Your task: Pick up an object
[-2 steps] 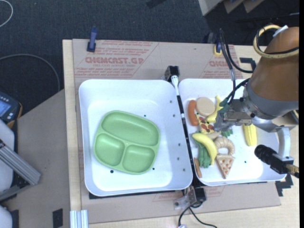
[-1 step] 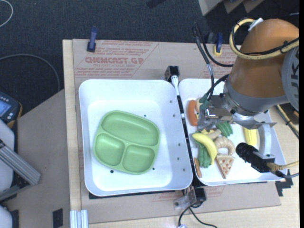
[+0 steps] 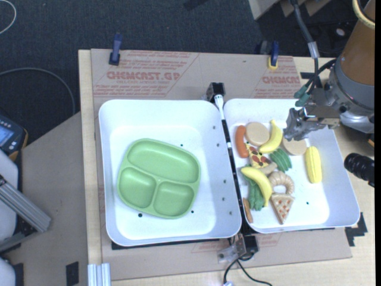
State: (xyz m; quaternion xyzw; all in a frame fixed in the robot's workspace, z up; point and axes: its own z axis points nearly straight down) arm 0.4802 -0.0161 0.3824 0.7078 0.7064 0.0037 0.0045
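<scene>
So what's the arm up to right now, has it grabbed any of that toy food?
Gripper over right bin, above the food pile; grip unclear. Banana right beside it, nothing seen lifted. Corn and other toys crowd close.

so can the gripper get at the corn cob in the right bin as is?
Probably yes. The corn cob lies alone on bare bin floor, apart from the food pile, and the gripper hovers just up-left of it with nothing between.

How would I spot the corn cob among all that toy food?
Look at the right-hand white bin, the one crowded with toy food. The corn cob lies alone toward its right side, apart from the main heap, just below the gripper. Unlike the curved bananas, it is a short, straight, pale yellow stick.
</scene>
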